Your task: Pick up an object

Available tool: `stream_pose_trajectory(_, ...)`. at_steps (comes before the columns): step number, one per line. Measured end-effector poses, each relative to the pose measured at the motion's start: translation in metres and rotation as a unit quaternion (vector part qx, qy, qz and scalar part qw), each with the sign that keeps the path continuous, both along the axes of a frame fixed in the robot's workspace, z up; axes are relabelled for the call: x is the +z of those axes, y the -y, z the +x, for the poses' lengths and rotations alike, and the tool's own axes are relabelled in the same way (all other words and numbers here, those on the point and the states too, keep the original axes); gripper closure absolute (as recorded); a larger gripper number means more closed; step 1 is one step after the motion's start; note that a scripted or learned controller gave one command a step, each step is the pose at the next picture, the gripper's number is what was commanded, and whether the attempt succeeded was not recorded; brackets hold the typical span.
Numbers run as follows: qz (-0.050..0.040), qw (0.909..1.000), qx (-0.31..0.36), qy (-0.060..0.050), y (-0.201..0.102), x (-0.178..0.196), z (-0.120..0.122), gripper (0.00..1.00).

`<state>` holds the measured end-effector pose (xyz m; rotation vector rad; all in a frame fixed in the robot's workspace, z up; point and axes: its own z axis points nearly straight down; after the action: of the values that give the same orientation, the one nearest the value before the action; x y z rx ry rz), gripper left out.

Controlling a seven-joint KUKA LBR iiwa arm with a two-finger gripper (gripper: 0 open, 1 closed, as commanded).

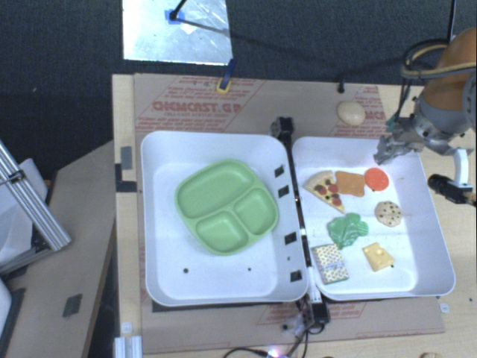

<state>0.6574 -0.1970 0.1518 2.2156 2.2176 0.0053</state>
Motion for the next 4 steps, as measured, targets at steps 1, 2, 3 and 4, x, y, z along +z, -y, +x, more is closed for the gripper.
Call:
stream_pose_trajectory(1,-0.0001,1.0000,0.002,0.001,-0.004,0.065,0.002,1.00)
stream_pose_trajectory(2,0.0008,1.0000,0.002,-0.002,-0.004,0.073,0.003,1.00)
stream_pose_trajectory(3,0.0014,1.0000,0.003,-0.004,-0.040,0.064,-0.037,1.00)
stream_pose_trajectory(4,0.0013,1.0000,0.003,-0.004,-0.065,0.065,-0.071,1.00)
